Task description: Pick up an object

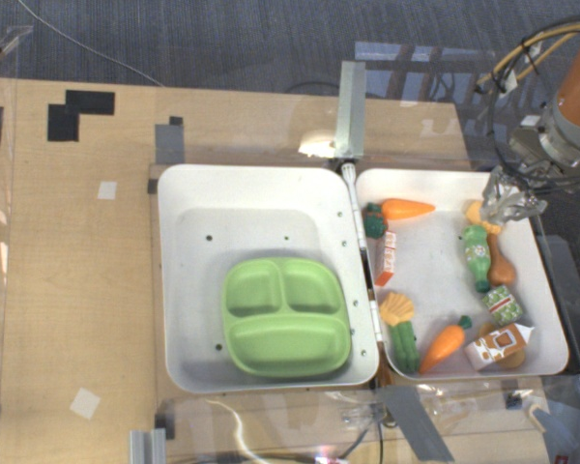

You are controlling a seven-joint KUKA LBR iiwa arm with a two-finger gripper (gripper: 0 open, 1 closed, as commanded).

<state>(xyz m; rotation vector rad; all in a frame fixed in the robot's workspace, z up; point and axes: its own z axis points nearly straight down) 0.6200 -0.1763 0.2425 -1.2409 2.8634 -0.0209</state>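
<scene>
At right bin's (551,356) far right corner: claw (507,204) hovers over yellow item (479,213) beside green bottle (477,255). Can't tell claw opening or any hold. Approach step, I'd judge. You need descent, centred on one item.

Robotics lab: taped bench (68,288), twin white bins (174,259)

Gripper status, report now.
Gripper low over right bin's far right corner, by a yellow toy. Nothing seen held. Green bottle just below it. Green tray in left bin.
</scene>
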